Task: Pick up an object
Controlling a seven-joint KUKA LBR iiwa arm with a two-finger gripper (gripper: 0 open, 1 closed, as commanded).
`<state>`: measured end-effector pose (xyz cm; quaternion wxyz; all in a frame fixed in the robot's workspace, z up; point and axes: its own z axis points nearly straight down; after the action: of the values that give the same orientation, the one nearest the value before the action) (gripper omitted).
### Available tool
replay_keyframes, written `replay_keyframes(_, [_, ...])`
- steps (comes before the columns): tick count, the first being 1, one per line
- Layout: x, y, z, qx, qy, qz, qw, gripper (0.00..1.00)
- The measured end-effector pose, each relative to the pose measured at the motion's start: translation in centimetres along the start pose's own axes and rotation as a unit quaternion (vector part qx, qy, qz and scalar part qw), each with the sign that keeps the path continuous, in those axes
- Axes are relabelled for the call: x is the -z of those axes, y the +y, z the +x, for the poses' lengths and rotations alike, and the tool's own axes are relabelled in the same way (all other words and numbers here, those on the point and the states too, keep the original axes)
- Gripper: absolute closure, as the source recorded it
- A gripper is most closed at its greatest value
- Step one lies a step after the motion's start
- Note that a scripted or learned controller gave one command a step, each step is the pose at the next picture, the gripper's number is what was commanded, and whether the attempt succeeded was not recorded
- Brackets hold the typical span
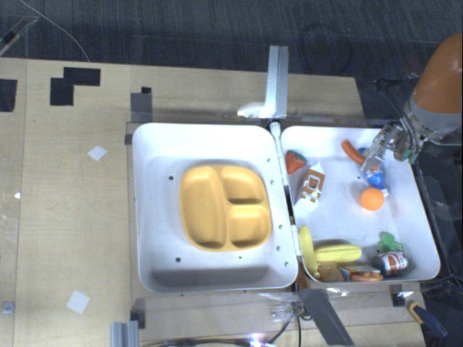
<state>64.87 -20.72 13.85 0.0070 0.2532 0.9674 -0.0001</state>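
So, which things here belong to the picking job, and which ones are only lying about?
Belong to the job:
- gripper, above the right bin
- orange ball
- sausage
- strawberry
- banana
- yellow corn
- can

Just lying about:
- yellow divided tray in the left bin
- black tape marks on the bench

You've got one cam, fixed above the bench (65, 215), looking down at a slant. It sits far enough back to take in both white bins whole: left bin (155, 194) near centre of frame, right bin (409, 215) toward the right edge. Far side of the bench is at the top of frame, w/ dark floor beyond it; near side runs off the bottom. Arm (438, 92) comes in from the right, so you see it from above, cut off by the frame edge.
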Motion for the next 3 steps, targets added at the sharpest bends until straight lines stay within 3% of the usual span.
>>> replay_keyframes(1, [3.8,3.3,3.0,-0.115,0.002,0.0,0.9933,1.0])
replay_keyframes(2, [3.7,3.3,3.0,-0.116,0.002,0.0,0.9933,0.0])
replay_keyframes(3, [-2.1,0.7,0.7,-0.303,0.004,0.002,0.9531,0.0])
